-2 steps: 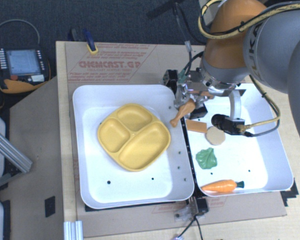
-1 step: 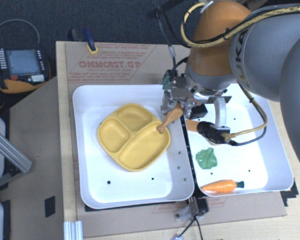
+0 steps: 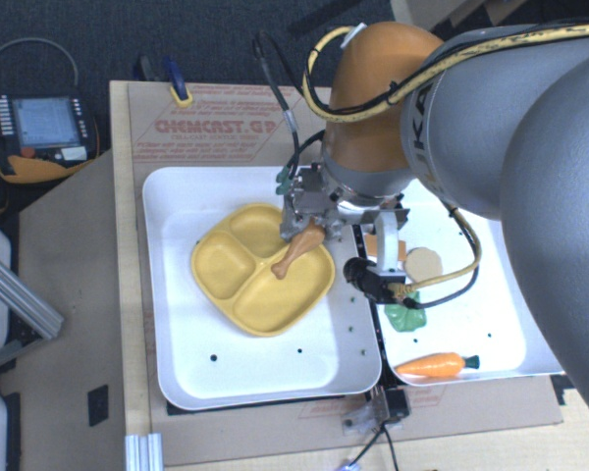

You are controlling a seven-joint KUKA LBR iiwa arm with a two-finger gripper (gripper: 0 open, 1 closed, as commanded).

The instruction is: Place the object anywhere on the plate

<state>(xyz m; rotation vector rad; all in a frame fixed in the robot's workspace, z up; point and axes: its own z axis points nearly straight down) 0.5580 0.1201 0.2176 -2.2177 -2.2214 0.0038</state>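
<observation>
1. Camera view, the count: two white bins side by side on the worktop [image 3: 128,263], the left bin [image 3: 177,341] and the right bin [image 3: 501,332]; one yellow plate [image 3: 263,268] with three compartments; one tan drumstick-shaped object [image 3: 298,252]; one orange carrot [image 3: 434,365]; one green piece [image 3: 405,316]; one pale round piece [image 3: 424,262]
2. The plate lies in the left bin, toward its upper middle
3. The tool [image 3: 302,226] hangs over the plate's upper right rim; the top end of the object sits right at its tip and seems pinched there, though the fingers are too dark and crowded to tell for sure
4. The object slants down and to the left from the tool, its knobbed lower end over the plate's dividing ridge
5. The carrot, green piece and round piece lie in the right bin, the carrot near its front edge
</observation>
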